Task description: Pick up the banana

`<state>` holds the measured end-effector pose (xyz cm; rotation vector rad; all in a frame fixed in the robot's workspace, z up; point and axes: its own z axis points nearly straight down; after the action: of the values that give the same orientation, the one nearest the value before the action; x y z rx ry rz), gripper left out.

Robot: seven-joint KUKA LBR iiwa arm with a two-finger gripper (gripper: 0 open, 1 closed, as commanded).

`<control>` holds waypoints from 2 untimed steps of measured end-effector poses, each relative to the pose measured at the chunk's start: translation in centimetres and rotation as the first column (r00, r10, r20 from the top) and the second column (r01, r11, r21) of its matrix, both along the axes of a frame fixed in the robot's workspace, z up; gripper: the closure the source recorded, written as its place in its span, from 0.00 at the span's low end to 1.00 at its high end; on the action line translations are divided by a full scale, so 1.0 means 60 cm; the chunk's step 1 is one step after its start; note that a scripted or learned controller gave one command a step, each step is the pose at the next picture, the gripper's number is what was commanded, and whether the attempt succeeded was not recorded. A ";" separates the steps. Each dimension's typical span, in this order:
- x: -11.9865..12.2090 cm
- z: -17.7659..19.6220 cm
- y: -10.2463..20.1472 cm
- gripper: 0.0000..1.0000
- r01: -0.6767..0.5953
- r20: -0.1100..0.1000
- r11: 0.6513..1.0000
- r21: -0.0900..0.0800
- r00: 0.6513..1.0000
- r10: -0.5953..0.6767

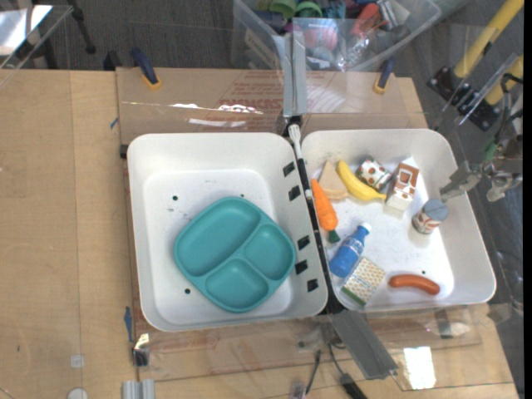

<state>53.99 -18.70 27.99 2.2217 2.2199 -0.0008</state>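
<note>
Though tool (pixel 455 190) state untellable, 1 banana (pixel 361 184), 1 carrot (pixel 324 206), 1 bottle (pixel 347 253), 1 sausage (pixel 413 283) in right bin (pixel 453 252)

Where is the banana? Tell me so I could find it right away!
Look in the right-hand white bin, the one full of toy food, not the one with the teal plate. Go to its upper middle part: the banana lies there, just right of a tan bread slice and below a small red-and-white block. It is the only yellow, curved thing in the bin.
</note>
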 end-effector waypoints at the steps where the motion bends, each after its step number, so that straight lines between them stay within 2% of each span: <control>1: 0.087 -0.163 0.051 0.00 -0.160 -0.002 0.987 0.002 0.987 0.160; 2: 0.161 -0.266 0.073 0.00 -0.222 0.039 0.975 -0.018 0.974 0.223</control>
<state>63.66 -14.34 12.01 1.9347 2.4248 0.0284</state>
